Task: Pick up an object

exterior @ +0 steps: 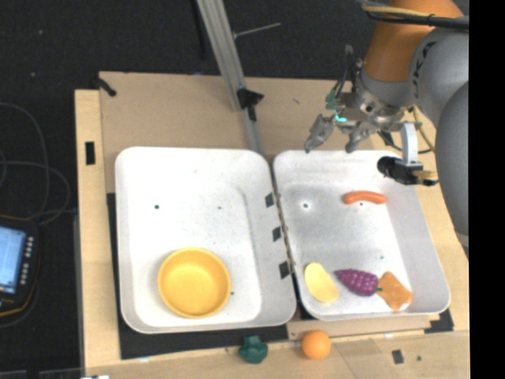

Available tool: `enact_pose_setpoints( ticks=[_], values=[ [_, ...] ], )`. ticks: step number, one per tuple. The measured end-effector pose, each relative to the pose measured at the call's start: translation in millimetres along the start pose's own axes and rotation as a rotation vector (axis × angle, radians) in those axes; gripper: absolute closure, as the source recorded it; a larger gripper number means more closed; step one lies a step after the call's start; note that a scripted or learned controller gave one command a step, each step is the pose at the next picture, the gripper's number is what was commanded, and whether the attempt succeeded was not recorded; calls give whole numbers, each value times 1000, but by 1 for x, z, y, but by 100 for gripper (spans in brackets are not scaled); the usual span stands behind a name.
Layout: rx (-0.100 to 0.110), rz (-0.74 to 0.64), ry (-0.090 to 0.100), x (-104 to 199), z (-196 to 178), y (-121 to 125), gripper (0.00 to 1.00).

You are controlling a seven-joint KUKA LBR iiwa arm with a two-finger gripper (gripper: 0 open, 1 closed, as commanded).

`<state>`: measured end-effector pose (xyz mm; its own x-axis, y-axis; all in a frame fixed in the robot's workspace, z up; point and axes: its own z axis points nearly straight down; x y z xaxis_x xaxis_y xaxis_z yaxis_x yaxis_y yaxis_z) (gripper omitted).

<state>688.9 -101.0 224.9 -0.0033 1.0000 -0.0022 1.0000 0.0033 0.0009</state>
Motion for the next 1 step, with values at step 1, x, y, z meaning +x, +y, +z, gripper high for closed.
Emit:
enact_pose_setpoints(
  ticks=[1],
  values=[
    [5, 4, 0, -10, 58, -3, 0]
  ],
)
